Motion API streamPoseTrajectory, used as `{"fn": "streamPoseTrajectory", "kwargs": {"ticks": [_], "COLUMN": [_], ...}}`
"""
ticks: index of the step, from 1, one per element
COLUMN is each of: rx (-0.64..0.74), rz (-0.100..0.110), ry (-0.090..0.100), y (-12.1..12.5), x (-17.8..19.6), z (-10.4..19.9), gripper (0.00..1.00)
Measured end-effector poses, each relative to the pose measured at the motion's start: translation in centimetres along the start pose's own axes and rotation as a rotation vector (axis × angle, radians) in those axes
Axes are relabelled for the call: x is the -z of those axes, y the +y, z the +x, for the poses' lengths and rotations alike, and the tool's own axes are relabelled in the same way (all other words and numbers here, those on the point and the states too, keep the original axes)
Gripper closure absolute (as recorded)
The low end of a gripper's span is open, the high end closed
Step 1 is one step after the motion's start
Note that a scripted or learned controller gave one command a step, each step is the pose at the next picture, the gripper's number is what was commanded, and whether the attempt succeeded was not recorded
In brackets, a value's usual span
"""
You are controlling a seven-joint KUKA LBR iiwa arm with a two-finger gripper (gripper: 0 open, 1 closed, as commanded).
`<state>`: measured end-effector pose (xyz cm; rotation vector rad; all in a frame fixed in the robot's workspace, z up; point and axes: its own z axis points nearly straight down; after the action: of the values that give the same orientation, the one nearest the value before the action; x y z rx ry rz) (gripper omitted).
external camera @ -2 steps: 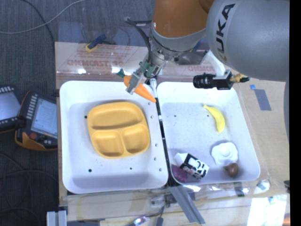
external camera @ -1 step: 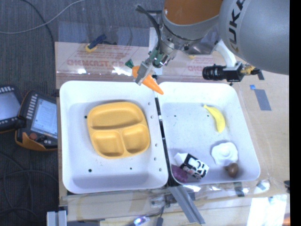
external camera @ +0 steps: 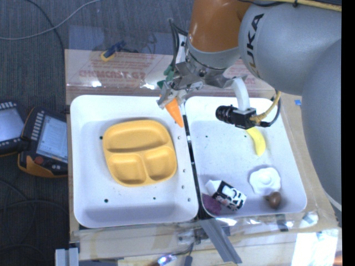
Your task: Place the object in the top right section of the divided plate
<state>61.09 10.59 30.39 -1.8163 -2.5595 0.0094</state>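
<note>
Gripper point(external camera: 169, 97) holds orange carrot-shaped piece point(external camera: 175, 111) between its fingers, above the far right corner of left white bin point(external camera: 80, 165). Yellow divided plastic plate point(external camera: 140, 151) lies in that bin, near the carrot.

One fixed camera looks down, slanted, on both bins point(external camera: 77, 165), fairly close.

Grey arm point(external camera: 299, 43), orange band, seemingly "KUKA" lettering.
</note>
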Motion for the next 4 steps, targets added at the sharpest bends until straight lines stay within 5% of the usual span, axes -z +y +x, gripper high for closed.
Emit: {"fn": "streamPoseTrajectory", "kwargs": {"ticks": [1, 2, 3, 4], "rx": [-0.119, 0.089, -0.003, -0.075], "rz": [0.0, -0.001, 0.001, 0.001], "ry": [-0.001, -0.002, 0.001, 0.0], "y": [-8.1, 1.4, -7.3, 2.0], "x": [0.8, 2.5, -0.9, -5.6], "z": [-5.1, -1.5, 0.9, 3.9], "gripper": [1.0, 1.0, 1.0, 1.0]}}
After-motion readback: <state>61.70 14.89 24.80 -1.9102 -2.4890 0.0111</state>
